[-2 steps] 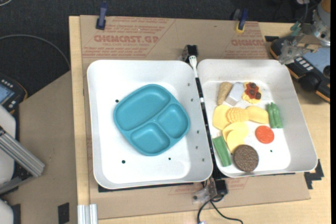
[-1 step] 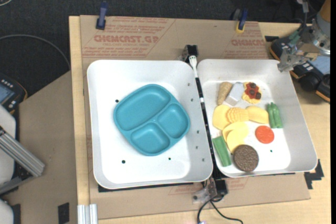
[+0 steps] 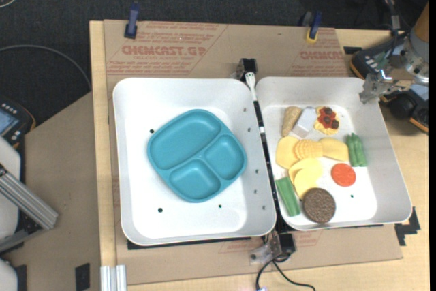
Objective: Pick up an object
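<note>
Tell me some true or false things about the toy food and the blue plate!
1. The blue plate lies in the left bin. True.
2. The toy food sits on the blue plate. False: it lies in the right bin.
3. The brown cookie lies at the near end of the food pile. True.
4. The gripper holds the red slice. False: the slice lies in the bin, and the gripper is up at the bin's far right corner.
5. The plate has three compartments. True.
</note>
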Controlling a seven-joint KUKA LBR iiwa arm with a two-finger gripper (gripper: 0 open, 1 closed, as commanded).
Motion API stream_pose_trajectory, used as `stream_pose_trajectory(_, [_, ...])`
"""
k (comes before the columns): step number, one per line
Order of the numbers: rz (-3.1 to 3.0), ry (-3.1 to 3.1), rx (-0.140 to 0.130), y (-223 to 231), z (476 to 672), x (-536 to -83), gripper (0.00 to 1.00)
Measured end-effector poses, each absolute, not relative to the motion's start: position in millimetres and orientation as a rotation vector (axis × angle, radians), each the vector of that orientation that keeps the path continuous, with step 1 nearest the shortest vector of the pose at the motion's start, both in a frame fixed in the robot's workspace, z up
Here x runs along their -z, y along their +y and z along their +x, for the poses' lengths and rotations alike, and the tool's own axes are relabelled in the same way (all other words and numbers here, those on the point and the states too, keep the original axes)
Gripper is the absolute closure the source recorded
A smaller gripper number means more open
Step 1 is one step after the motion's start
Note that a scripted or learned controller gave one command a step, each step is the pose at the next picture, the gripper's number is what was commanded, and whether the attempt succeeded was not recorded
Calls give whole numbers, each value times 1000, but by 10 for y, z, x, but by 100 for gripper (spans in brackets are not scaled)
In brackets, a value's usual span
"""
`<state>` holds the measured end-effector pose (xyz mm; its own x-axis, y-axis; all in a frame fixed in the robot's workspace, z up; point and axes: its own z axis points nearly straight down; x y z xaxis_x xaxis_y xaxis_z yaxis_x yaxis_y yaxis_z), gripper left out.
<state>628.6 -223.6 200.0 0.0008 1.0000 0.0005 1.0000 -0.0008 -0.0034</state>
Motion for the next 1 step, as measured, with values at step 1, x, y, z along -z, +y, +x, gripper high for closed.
stream_pose_trajectory(1, [-2221,-2217,-3,-2118,5981,-1926,100])
